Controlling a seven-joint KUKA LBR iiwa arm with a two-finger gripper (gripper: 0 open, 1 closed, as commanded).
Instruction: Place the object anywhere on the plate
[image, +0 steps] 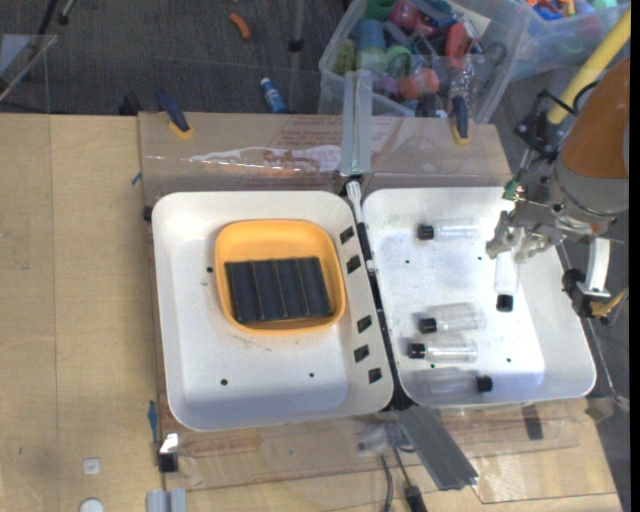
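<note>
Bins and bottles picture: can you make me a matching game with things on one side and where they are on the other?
Things:
1. orange plate
2. dark ridged block
3. clear bottles with black caps
4. gripper

Places:
A. lying in the right bin
B. on the plate
C. in the left bin
D. over the right bin's far right part

Pairs: 1-C, 2-B, 3-A, 4-D

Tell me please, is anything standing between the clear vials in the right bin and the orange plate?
Only the raised rims where the two bins meet lie between the vials and the orange plate. A dark ridged block covers much of the plate's middle, leaving its border bare.
</note>
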